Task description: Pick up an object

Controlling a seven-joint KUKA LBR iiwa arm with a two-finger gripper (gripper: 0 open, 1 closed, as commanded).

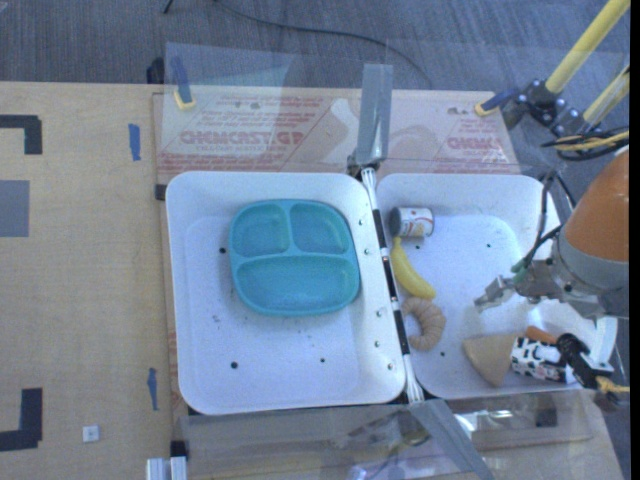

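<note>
Pick not yet achieved. The grey two-finger gripper hovers at the frame's right, fingers spread and grasping nothing (no contact seen). The tan wedge-shaped object lies just below, lower right.

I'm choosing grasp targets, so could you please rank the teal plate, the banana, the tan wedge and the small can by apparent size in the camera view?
1. teal plate
2. tan wedge and banana: look alike, unranked
3. small can

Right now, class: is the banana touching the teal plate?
Apart. The camera view shows the banana lying in the right bin, while the teal plate sits in the left bin, with both bin walls between them.
</note>
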